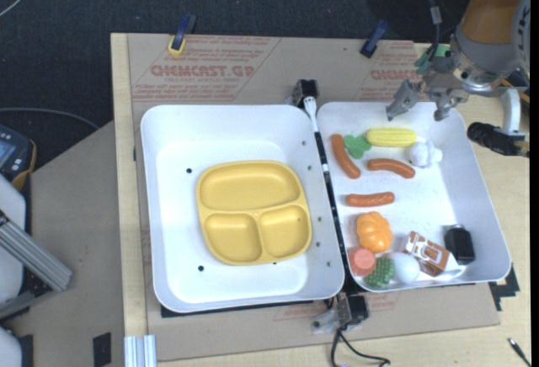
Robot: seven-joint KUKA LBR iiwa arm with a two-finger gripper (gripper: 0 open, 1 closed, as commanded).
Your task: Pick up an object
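My gripper [418,111] hangs open over the far edge of the right bin [484,188], its two fingers spread with nothing between them. Just below it lies a yellow corn cob [392,137] with a green piece [357,145] at its left and a white ball [420,155] at its right. Three sausages lie nearby: one upright [344,156], one slanted [392,167], one flat [370,199]. Nearer the front are an orange pumpkin-like toy [374,230], a red disc [363,260], green broccoli [382,273], a white egg [406,268], a brown-and-white packet [428,253] and a black block [460,243].
The left bin [168,188] holds a yellow three-compartment plate [253,210]. Blue clamps [180,34] [374,38] grip the board's far edge. A black clip [305,91] sits between the bins at the back. Cables trail off the front edge.
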